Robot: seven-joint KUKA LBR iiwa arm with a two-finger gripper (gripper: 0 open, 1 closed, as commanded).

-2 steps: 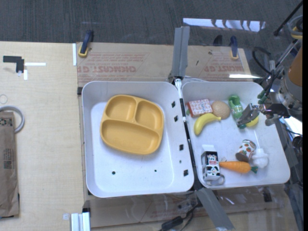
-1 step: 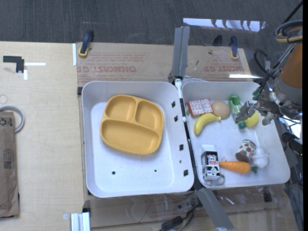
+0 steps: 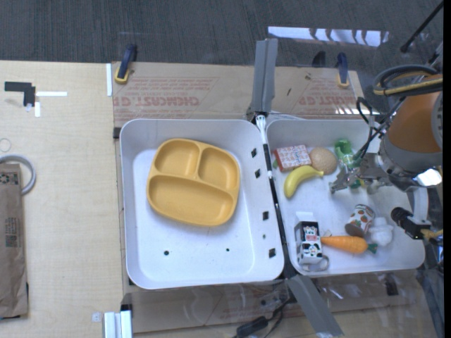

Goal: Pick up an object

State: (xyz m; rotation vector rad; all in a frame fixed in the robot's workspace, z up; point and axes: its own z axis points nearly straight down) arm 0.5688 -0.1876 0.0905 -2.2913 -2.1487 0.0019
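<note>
Here's the gripper (image 3: pixel 347 182) low in the right bin (image 3: pixel 394 263), sitting at about two o'clock from that bin's centre, and the risk is plain: things crowd it on every side. A green object (image 3: pixel 343 151) stands just at its twelve o'clock, a brownish rounded item (image 3: pixel 323 160) and a banana (image 3: pixel 301 179) lie off at nine to ten o'clock, and a closing stroke here could clip the green piece or shove it against the bin wall rather than trap it. I judge a glancing contact the likeliest failure, with the thing skidding out sideways. Whether the fingers are spread or closed, I cannot tell; they blur into metal and clutter, and nothing is visibly caught between them. The arm (image 3: pixel 412 129) comes in from three o'clock, its orange band high over the bin's right rim, wrist angled down and leftward toward the clutter. Further candidates wait elsewhere: a red-and-white packet (image 3: pixel 292 157) at ten o'clock, a carrot (image 3: pixel 344 243) and a small cow-print carton (image 3: pixel 309 240) down at six, and a brown-and-white cup (image 3: pixel 360 220) near four o'clock. The left bin (image 3: pixel 141 259) carries a yellow divided plate (image 3: pixel 193 182), well apart from the action, so no trouble there
</note>
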